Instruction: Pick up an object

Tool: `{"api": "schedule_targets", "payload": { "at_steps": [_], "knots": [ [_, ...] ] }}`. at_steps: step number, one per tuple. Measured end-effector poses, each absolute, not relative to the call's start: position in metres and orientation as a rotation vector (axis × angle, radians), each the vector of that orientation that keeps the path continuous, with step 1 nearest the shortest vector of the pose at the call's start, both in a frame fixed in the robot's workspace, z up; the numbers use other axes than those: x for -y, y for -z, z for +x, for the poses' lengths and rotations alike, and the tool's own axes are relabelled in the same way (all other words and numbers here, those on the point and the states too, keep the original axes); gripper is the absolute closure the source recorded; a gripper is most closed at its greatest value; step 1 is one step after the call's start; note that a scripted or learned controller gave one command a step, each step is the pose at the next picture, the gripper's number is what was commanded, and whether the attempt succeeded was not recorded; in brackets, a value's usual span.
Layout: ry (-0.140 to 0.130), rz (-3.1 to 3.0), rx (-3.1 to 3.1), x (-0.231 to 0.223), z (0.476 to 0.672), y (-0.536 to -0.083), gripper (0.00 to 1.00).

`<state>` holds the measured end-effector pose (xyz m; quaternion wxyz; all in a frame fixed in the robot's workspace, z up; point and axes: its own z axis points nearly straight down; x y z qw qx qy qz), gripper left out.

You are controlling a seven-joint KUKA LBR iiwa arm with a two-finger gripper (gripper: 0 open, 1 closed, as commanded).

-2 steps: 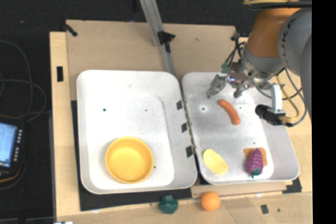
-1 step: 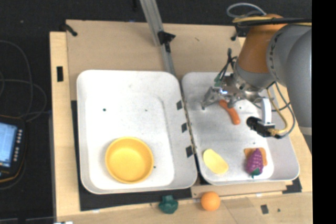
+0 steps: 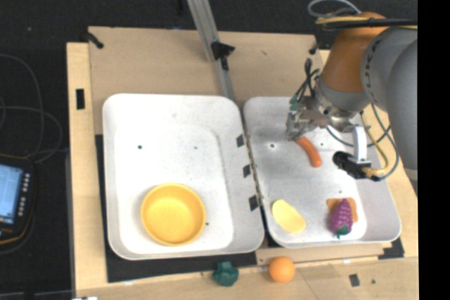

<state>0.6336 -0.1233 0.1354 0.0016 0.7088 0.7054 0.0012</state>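
My gripper (image 3: 301, 128) hangs low over the back of the right bin (image 3: 271, 172), under the orange wrist band. Its tip sits right at the upper end of an orange carrot-like piece (image 3: 310, 152) that lies slanted on the bin floor. A pale yellow piece (image 3: 287, 216) lies near the bin's front left. A purple grape bunch (image 3: 340, 216) rests on an orange piece at the front right. A yellow bowl (image 3: 173, 213) stands in the left bin (image 3: 176, 130), toward its front.
An orange ball (image 3: 281, 269) and a small green object (image 3: 226, 274) lie on the bench in front of the bins. A grey metal pole (image 3: 204, 17) slants up from between the bins. Cables and a black fitting (image 3: 355, 165) hang beside the wrist.
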Motion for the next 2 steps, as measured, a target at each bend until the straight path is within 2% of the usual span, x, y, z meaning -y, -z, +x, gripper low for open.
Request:
{"api": "schedule_targets", "payload": {
  "at_steps": [1,2],
  "knots": [
    [-0.009,2.213,-2.22,0.12,0.637,-0.2,1.0],
    [-0.007,2.214,-2.22,0.124,0.639,-0.244,1.0]
  ]
}}
